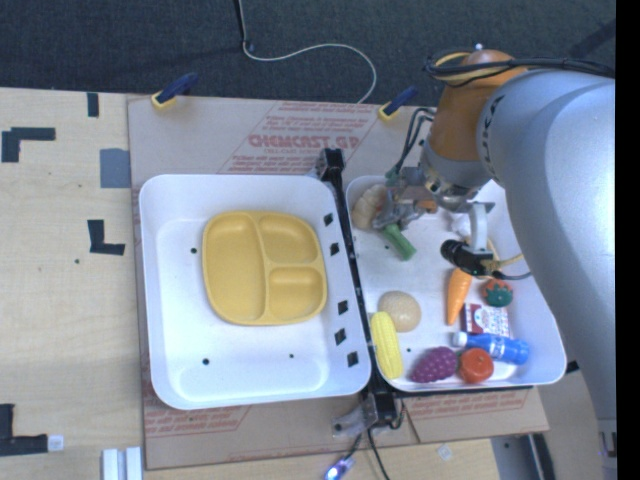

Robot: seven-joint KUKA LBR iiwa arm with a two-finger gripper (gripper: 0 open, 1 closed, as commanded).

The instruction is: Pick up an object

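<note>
My gripper (398, 211) is low in the back left part of the right bin (540, 313), under the grey arm with its orange band. A pale beige piece (371, 204) lies just to its left, touching or nearly touching it. A green piece (401, 242) lies directly below the gripper, partly hidden by it. I cannot see anything held.
The right bin also holds a beige round piece (401, 310), a corn cob (385, 343), purple grapes (433, 364), a carrot (457, 294), a small red fruit (496, 293), a red and white carton (487, 320), a blue bottle (502, 348) and an orange-red piece (476, 366). A yellow divided plate (264, 267) lies in the left bin (170, 298).
</note>
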